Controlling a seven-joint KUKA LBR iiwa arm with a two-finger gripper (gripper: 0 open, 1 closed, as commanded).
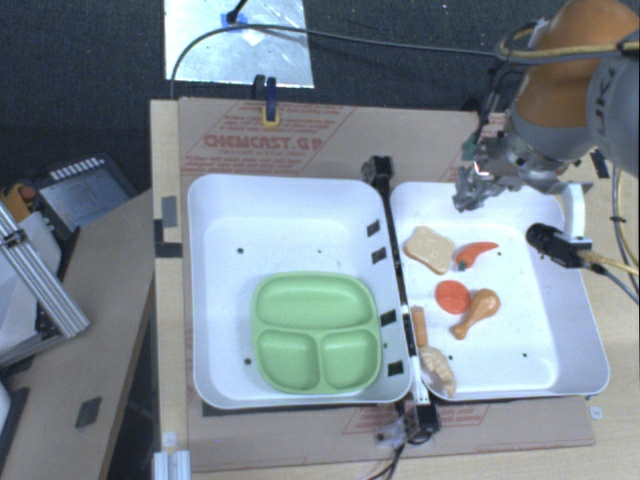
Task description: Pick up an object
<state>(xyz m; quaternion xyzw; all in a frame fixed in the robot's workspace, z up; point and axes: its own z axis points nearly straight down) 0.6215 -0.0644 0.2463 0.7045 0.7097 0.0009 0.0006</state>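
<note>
Gripper (470, 200) hovers over the right bin's (575, 363) far edge; can't tell its state. Nothing held. Toast (430, 249), chili (476, 253), tomato slice (452, 295) and drumstick (475, 313) cluster mid-bin. Best bet: descend on the drumstick's narrow end, clear of the tomato slice touching it.

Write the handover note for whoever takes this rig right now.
Hand: hovering over the far end of the right bin, nothing seen in it.
Right bin: bread slice, red pepper, tomato slice, drumstick; a shrimp lies at the near left corner.
Left bin: green divided tray.
Done: nothing picked yet.
Left: lower onto one item, likely the bread or pepper, grasp and lift.
</note>
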